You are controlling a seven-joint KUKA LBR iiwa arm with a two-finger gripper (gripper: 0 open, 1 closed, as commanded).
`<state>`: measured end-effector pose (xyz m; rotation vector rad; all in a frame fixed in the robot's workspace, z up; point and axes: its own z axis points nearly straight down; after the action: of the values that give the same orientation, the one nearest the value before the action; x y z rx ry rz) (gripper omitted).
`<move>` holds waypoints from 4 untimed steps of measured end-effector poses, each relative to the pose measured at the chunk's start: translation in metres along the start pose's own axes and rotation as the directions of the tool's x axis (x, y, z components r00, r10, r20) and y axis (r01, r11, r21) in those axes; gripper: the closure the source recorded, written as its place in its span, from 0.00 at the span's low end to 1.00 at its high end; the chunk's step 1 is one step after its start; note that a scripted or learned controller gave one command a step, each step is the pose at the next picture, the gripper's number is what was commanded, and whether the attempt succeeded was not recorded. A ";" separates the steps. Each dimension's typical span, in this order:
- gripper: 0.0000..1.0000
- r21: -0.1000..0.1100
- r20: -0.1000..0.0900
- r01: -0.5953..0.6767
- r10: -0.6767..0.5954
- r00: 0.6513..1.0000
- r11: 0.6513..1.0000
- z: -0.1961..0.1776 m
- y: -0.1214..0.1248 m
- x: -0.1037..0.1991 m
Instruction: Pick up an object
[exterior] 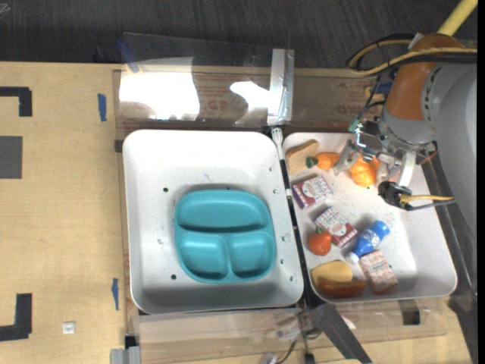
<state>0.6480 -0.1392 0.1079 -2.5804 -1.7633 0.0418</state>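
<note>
The gripper [362,158] hangs over the right bin's [436,268] far edge — an orange fruit [363,173] just beneath, toward the near side; jaw state cannot be told.

The arm [447,89] runs off the right edge. The gripper [369,158] covers part of an orange fruit [364,174], its fingers unclear. Labels on 3 cartons [312,190] are too small to read.
</note>
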 end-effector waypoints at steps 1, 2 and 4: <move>0.00 0.028 0.006 -0.144 0.143 0.990 0.989 0.017 -0.003 0.006; 0.00 0.020 0.009 -0.405 0.405 0.914 0.914 0.018 0.003 0.019; 0.00 0.002 0.002 -0.703 0.703 0.711 0.711 0.019 -0.004 0.031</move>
<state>0.6546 -0.1092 0.0887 -3.0660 -0.6515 0.0517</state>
